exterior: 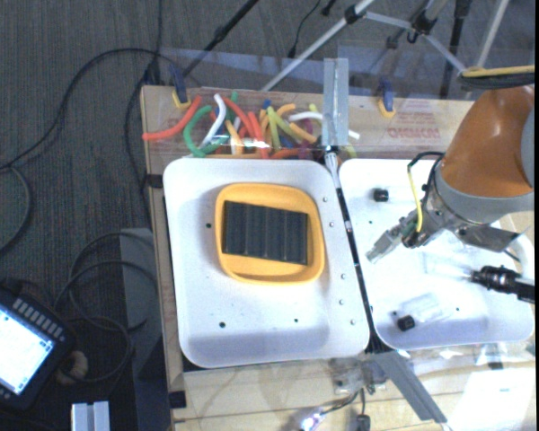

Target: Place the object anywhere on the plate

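Observation:
A yellow plate (268, 197) with a dark ribbed centre lies in the left white bin (251, 330). In the right white bin (485, 330), my gripper (384, 243) hangs low over the bin's left half and points left toward the divider. A small black object (380, 194) lies on the bin floor just behind the gripper, apart from it. Nearer the front edge rests a clear object with a black end (418, 313). I see nothing between the gripper and the plate.
A tangle of coloured tubes (242, 126) lies on the bench behind the left bin. A grey upright post (335, 106) stands at the back between the bins. The orange-banded arm (494, 151) covers the right bin's back right part.

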You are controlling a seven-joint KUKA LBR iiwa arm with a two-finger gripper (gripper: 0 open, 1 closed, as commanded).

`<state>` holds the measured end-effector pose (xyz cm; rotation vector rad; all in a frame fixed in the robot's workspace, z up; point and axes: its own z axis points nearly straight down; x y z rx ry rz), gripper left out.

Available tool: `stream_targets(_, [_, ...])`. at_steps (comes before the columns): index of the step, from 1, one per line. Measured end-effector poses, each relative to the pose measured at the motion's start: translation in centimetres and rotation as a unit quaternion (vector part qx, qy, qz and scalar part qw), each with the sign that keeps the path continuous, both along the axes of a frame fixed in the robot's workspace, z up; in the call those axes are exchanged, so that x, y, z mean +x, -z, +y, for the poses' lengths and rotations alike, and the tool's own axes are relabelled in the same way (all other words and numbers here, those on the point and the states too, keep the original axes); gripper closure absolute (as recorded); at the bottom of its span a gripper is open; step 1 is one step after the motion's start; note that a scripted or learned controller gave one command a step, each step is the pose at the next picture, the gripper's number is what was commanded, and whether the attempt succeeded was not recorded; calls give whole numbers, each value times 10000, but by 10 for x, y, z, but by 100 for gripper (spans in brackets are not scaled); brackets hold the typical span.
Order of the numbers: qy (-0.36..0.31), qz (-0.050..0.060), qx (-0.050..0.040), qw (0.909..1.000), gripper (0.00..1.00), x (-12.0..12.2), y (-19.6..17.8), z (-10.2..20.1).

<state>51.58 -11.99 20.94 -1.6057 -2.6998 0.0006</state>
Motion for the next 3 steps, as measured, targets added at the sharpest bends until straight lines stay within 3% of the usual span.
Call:
stream_targets(1, [-375,10,6,9993,100,-22,27,61])
stream_targets(2, [-350,6,0,9994,100,40,27,103])
stream_targets(3, [-653,5,-5,9979,100,63,27,137])
